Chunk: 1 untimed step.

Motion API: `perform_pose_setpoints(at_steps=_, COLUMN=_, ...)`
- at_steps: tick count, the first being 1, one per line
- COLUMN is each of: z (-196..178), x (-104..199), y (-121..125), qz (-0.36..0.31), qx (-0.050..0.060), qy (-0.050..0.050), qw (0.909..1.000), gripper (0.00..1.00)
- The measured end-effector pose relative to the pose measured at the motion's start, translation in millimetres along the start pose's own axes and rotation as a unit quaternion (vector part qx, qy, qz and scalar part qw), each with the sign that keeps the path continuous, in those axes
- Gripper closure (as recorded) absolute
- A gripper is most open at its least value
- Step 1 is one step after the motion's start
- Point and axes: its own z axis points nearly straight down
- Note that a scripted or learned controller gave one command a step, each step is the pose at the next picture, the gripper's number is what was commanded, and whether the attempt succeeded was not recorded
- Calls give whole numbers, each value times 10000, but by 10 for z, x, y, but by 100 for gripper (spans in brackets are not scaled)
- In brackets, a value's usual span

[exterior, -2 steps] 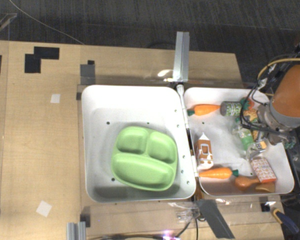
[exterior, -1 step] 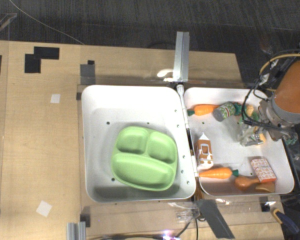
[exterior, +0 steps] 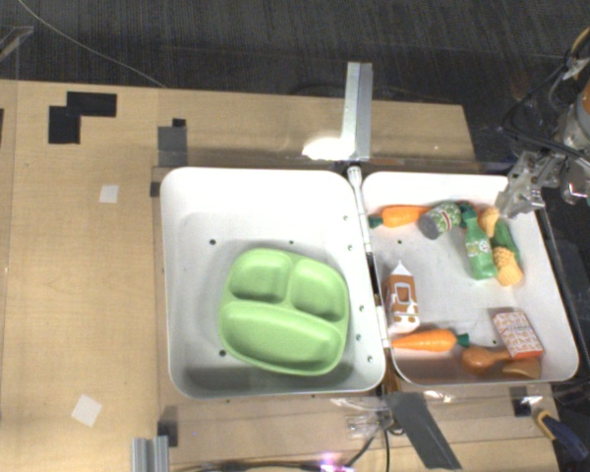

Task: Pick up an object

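The green bottle (exterior: 477, 246) lies in the right bin (exterior: 560, 293), beside the corn cob (exterior: 508, 261), a grey can (exterior: 439, 220) and a carrot (exterior: 405, 216). The pincer (exterior: 527, 193) hovers at the bin's far right corner, grasping nothing; how its jaws stand I cannot tell. This looks like the approach step: next it must descend squarely over one toy.

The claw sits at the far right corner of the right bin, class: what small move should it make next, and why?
Probably straight down a little. The claw hangs above the right bin's far corner with nothing seen between its tips, and the corn cob and green bottle lie just beneath, the nearest things to grasp.
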Motion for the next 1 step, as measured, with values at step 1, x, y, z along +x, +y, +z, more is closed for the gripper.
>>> perform_pose_setpoints(at_steps=1, z=-112, x=-19, y=13, qz=-13, qx=-4, qy=-35, qw=10000, gripper=100)
